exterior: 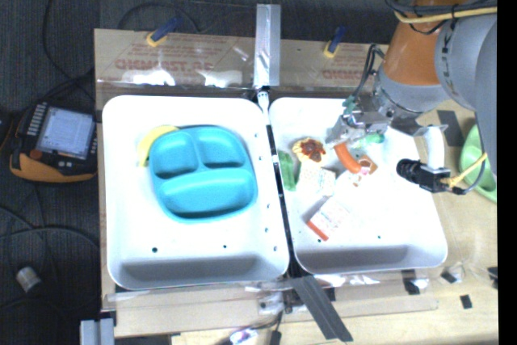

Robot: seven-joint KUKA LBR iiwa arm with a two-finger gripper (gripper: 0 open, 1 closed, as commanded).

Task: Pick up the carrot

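Toward the back edge of the right bin (420,250), the gripper (360,125) hangs low over the clutter, directly above the carrot (349,157). Whether its jaws stand apart or together, I cannot tell: the metal parts blur into the objects beneath.

Carrot: short orange stick, smooth, slightly curved, lying on the bin floor roughly midway between the left and right walls, nearer the back wall than the front. One end points toward the gripper, the other touches or nearly touches a small pale round piece (365,166) (identity unclear). Nothing shows it lifted; it looks to rest on the floor.

Step in hand, as I judge it: descent or closing on the carrot, grasp not confirmed. The next move calls for the jaws to straddle the narrow width of the stick, not its length, and to seat low enough that the smooth rounded surface does not squirt out.

Neighbours: a brown, knobbly toy (308,148) just left of the carrot; a green piece (288,171) by the left wall; a white, flat-faced box with a red end (326,218) toward the front.

Left bin (129,254): glossy white plastic, shallow, rounded corners. It carries a blue compartment tray (202,172), smooth moulded plastic, with a yellow object (150,141) peeking from its back left edge.
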